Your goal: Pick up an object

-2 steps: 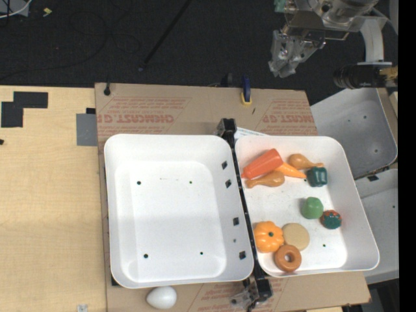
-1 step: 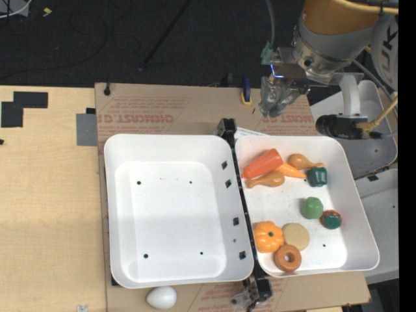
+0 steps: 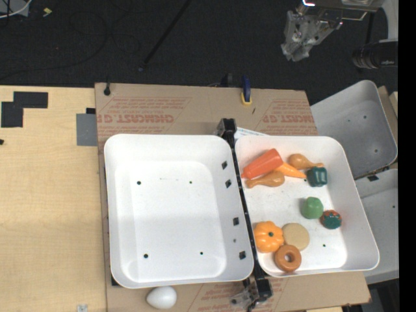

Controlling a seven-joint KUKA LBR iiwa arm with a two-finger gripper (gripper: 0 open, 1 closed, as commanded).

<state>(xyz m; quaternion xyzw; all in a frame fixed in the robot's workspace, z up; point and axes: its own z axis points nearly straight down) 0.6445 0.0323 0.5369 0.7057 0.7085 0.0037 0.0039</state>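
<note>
You're at the approach step: the gripper (image 3: 300,44) hangs with nothing between its jaws, their gap unreadable, so bring it down and forward to the orange carrot (image 3: 262,163) in the right bin (image 3: 364,252) well below.

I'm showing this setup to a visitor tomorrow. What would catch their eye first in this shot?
Most striking is the cluster of bright toy foods in the right bin: an orange carrot near its back, a small pumpkin and a donut near its front. The left bin is a plain white contrast beside it. The gripper hangs high over the dark floor behind the bench, and a white egg lies outside the bins at the front.
</note>
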